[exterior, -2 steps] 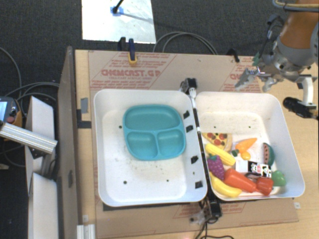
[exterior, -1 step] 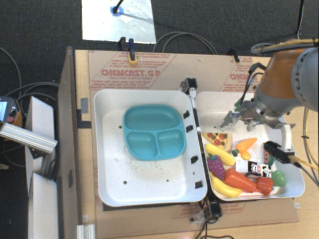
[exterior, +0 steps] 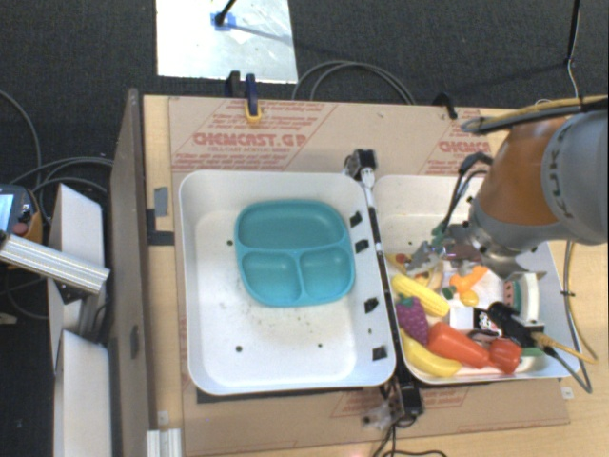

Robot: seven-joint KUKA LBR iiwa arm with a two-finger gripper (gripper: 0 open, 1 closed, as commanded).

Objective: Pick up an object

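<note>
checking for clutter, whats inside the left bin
One teal divided plate lies in the left bin, its three compartments bare. Whatever is under the plate is covered.

A teal divided plate [exterior: 293, 253] lies in the left bin [exterior: 214, 350]. The arm [exterior: 538, 184] hangs over the right bin [exterior: 419, 193], above toy foods.

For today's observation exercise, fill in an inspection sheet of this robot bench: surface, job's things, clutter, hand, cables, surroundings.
Surface: two shallow white bins side by side on a board.
Job's things: plastic toy food piled in the right bin: yellow corn, purple grapes, banana, red-orange pieces.
Clutter: teal divided plastic tray in the left bin.
Hand: low over the toy pile; fingers unclear.
Cables: black loops behind the bench and at left.
Surroundings: dark floor, shiny sheet.
</note>
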